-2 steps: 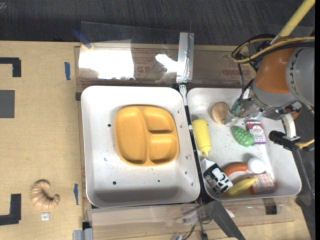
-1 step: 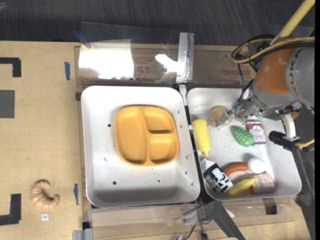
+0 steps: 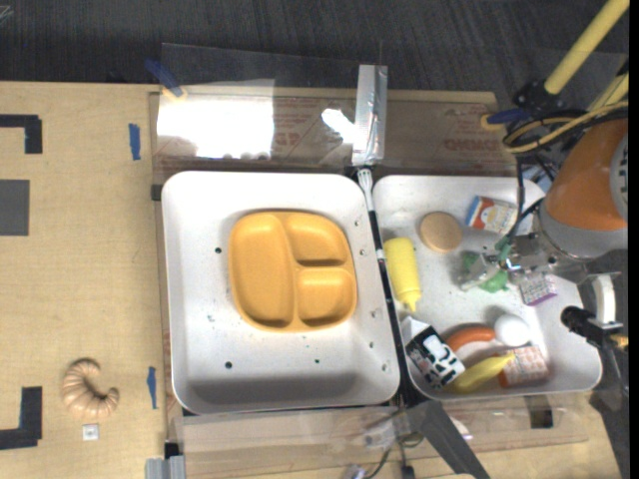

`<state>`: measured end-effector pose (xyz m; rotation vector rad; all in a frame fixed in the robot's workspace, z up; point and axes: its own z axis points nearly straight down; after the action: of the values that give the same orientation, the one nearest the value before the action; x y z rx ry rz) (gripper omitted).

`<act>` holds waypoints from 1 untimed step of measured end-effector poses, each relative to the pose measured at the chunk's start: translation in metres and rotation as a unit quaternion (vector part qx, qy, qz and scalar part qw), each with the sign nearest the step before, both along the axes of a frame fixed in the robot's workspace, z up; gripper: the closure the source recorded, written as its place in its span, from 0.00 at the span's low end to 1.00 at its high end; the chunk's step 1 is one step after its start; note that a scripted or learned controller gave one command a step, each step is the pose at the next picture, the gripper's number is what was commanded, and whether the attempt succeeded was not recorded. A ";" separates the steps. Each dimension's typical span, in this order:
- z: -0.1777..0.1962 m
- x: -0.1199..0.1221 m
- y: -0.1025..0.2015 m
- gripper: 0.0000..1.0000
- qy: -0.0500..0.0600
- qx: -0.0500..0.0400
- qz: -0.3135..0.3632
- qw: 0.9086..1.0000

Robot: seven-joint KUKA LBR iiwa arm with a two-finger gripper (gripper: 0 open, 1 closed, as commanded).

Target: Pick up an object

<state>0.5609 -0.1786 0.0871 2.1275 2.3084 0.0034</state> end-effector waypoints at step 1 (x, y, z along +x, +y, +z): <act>0.012 0.002 0.000 1.00 -0.003 -0.001 0.000 1.000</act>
<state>0.5628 -0.1788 0.0988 2.1232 2.3046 0.0079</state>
